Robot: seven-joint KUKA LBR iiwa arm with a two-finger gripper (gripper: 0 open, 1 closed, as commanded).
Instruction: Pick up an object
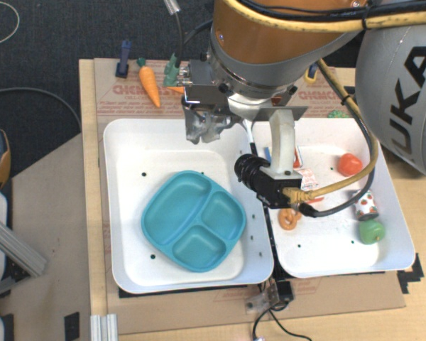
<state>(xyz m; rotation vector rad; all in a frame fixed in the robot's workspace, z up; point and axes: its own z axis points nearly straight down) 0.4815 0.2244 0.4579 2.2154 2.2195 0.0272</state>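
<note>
Teal plastic takes up most of what I see in the left white bin (121,190): a rounded plate with three compartments (193,220), lying flat toward the near side and slightly skewed. The grey metal gripper (202,128) hangs over the far end of that same bin, close to the wall it shares with the right white bin (326,254). It sits apart from the plate, with bare white floor showing between them. From this slanted overhead view I cannot tell whether the gripper is set wide or narrow, nor whether anything is in it. The arm's orange band (284,13) looms above it at the top of my picture.

In the right bin, a small brown pretzel-shaped ring (289,219) lies close to the dividing wall. A red and white packet (305,178) sits a little farther back. Toward the right side I see a round orange-red ball (350,164), and nearer to me a small white piece with red spots (366,206) just beside a round green fruit-like ball (370,231).

Beyond the bins, on the brown cardboard sheet (106,84), lie an orange toy carrot (150,84), a small dark blue piece (123,58) and a small green piece (172,68).
</note>
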